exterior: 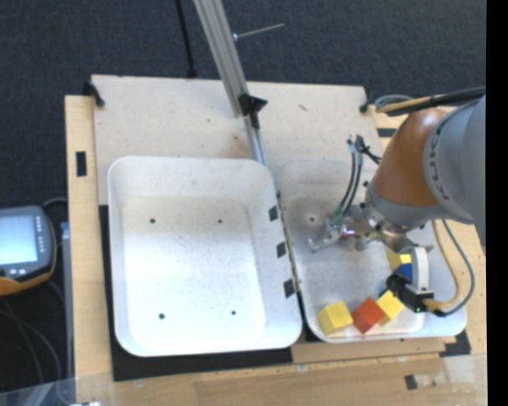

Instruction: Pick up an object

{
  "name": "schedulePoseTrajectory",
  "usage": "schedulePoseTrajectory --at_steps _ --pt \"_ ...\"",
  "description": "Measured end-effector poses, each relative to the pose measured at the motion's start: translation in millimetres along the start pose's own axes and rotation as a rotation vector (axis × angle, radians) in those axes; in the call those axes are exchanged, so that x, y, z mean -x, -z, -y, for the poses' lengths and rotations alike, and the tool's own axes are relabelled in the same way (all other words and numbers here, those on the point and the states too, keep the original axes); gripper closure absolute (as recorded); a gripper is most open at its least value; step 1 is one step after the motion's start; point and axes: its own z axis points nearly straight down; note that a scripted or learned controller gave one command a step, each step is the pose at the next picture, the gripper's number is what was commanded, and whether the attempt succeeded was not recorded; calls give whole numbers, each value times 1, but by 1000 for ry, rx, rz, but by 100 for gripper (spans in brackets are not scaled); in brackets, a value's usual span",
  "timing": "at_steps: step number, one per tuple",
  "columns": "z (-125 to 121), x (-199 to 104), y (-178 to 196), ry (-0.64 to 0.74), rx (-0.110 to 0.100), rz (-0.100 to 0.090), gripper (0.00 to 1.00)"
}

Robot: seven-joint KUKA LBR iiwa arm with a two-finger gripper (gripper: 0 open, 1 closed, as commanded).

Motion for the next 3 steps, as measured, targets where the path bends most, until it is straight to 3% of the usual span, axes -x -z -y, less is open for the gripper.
schedulePoseTrajectory --at_steps 1,2,3 --pt "4 -3 -7 -1 -14 -5 0" --pt "-7 64 96 -1 -7 -2 0" --pt "-50 25 -1 5 -8 0 0"
